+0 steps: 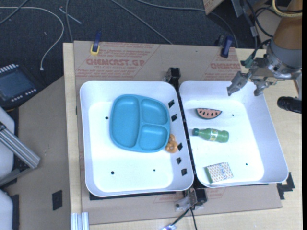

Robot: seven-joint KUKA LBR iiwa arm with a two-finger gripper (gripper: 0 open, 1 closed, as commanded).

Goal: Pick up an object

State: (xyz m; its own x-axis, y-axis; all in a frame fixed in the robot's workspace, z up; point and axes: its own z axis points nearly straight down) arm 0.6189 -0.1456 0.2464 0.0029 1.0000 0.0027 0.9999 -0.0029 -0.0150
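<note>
In the right bin [261, 143] lie a watermelon slice [208, 113], a green bottle [211, 135] on its side, and a small speckled packet [218, 172] near the front edge. My gripper [247, 87] hangs open over the bin's far right corner, its two fingers spread apart with nothing between them. It is above and to the right of the watermelon slice, well apart from it.
The left bin [96, 166] holds a blue divided plate [140, 122] with a small orange-brown object [171, 143] at its right edge. Black clips line the ridge between the bins. Cables run across the floor behind the bench.
</note>
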